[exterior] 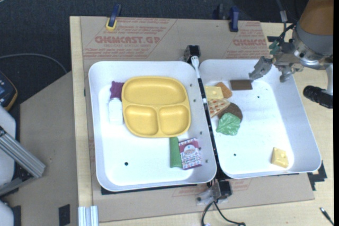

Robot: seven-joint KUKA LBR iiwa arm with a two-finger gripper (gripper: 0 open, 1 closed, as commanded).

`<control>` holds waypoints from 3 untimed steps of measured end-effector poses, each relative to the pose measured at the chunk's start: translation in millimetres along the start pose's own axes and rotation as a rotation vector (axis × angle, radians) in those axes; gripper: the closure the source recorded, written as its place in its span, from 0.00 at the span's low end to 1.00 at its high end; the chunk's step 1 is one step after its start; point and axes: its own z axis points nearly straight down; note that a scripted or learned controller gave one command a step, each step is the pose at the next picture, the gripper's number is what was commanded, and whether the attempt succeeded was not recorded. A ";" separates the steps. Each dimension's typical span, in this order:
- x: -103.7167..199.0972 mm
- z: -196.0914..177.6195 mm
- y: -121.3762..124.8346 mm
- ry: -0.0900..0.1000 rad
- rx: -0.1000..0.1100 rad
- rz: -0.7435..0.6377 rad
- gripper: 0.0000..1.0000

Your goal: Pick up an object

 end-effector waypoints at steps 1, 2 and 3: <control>0.2 -8.8 2.7 -0.002 -0.015 -0.002 0.00; 1.4 44.3 13.4 -0.002 -0.010 -0.005 0.00; 3.0 108.3 14.8 -0.001 -0.009 -0.003 0.00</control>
